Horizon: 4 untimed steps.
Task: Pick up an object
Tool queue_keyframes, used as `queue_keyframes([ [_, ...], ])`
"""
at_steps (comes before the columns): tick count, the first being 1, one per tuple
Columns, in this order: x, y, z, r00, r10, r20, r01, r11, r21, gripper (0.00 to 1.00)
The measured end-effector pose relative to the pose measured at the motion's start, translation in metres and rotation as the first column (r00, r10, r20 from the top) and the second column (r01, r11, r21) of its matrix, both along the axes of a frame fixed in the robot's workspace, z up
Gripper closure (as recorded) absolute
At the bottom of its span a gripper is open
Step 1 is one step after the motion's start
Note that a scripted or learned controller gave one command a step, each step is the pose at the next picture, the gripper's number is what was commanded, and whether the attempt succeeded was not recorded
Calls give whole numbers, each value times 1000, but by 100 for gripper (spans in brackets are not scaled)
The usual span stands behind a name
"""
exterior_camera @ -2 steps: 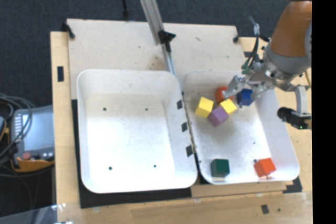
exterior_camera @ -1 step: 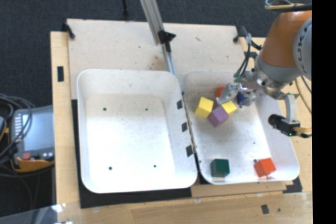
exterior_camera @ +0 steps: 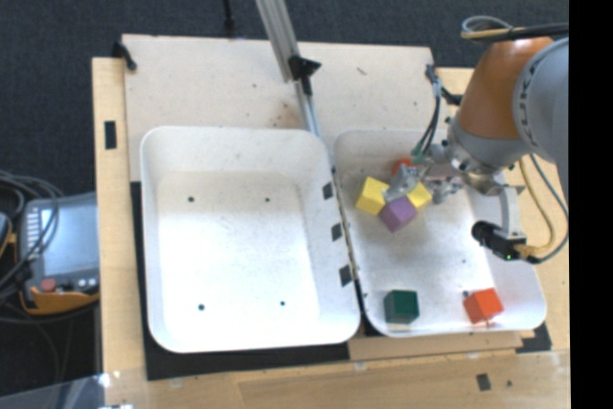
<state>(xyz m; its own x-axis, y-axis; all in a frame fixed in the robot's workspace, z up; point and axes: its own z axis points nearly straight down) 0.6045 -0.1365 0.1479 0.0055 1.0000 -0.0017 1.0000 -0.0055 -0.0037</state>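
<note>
While grey arm with orange band [exterior_camera: 498, 101] reaches in from right, two-finger gripper [exterior_camera: 410, 185] sits low in right white bin [exterior_camera: 517, 306], amid block cluster. Yellow cube [exterior_camera: 372, 195] left of it, purple cube [exterior_camera: 397, 213] just below, smaller yellow block [exterior_camera: 420, 196] touching purple one, small orange-red piece [exterior_camera: 401, 168] above. Claw state: cannot tell, tips blurred, possibly against purple cube. Dark green cube [exterior_camera: 401, 306] and orange cube [exterior_camera: 483, 305] near front wall, well apart. Left white bin [exterior_camera: 153, 235] alongside.
</note>
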Motion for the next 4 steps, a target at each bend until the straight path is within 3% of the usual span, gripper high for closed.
queue_keyframes([
  [1,2,-1,14,1000,-5,8,5,1000,1,100],
  [3,14,-2,116,1000,9,12,-9,1000,0,100],
  [4,15,-3,133,1000,11,7,-11,1000,1,100],
])
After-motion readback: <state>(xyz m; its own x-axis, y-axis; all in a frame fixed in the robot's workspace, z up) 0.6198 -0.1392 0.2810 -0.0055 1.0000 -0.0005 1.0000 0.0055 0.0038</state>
